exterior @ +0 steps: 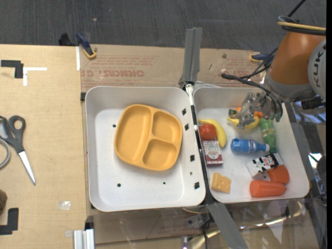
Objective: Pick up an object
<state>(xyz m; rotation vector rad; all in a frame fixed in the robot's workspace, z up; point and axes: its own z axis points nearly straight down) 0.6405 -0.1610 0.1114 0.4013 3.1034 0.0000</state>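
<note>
I see the arm (298,56) reaching in from the right, its orange band above the far corner of the right bin (301,154). The gripper (254,110) hangs low over that bin's upper part, right on top of a small cluster of toys: a yellow piece (248,122) with an orange bit beside it, and a green bottle (268,131) just to its right. Whether it is clenched, released or grasping anything, I cannot tell; the metal parts blur into the clutter beneath.

Elsewhere in the right bin I make out a banana (220,133) curving along the left side, touching a red object (207,131) and a small red-and-white carton (212,153) below it. A blue bottle (249,146) lies on its side near the middle. Nearer the front sit a yellow cheese wedge (221,183), a black-and-white box (264,164) and an orange carrot-like piece (267,189).

The left bin (98,154) holds a yellow divided plate (148,137). Scissors (18,144) lie on the bench well to the left
</note>
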